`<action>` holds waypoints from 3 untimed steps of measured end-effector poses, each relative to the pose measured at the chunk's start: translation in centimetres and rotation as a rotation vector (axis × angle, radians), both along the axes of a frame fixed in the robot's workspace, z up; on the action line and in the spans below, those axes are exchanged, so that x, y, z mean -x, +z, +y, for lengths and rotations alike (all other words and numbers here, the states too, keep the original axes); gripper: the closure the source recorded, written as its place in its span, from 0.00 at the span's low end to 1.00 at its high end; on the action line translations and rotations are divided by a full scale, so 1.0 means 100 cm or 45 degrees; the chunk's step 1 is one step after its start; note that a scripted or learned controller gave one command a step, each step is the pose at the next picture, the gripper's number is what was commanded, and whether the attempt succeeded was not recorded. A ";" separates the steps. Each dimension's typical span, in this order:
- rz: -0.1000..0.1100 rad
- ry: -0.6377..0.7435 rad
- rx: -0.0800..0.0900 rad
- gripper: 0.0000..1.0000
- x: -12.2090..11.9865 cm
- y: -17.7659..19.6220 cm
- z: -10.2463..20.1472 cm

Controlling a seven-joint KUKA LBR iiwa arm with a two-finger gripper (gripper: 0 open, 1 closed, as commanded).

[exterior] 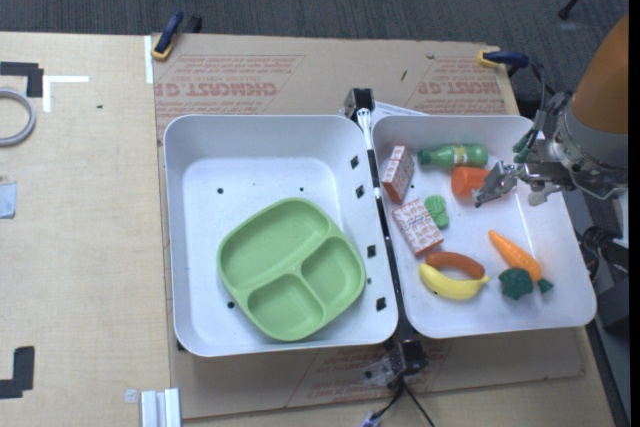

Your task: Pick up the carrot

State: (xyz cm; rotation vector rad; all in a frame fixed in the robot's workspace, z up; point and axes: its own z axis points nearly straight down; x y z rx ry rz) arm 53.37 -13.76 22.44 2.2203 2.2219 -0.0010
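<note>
The carrot [516, 254] is orange and lies at a slant in the right bin [560, 315], near its right wall, with a green broccoli piece [517, 284] just below it. My gripper [518, 189] hovers above the carrot toward the bin's back right, apart from it. Its fingers [492, 188] stand open with nothing between them. The left fingertip is close to an orange-red vegetable [467, 180].
The right bin also holds a green bottle [454, 155], two red cartons [398, 173] [418, 227], a small green item [437, 211], a sausage [456, 262] and a banana [452, 283]. In the left bin [200, 215] lies a green divided plate [292, 267].
</note>
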 end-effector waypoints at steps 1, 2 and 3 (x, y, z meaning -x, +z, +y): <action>0.001 0.073 -0.001 0.00 0.033 -0.099 -0.049; -0.013 0.260 0.007 0.00 0.027 -0.128 -0.041; -0.012 0.258 0.005 1.00 0.027 -0.120 -0.040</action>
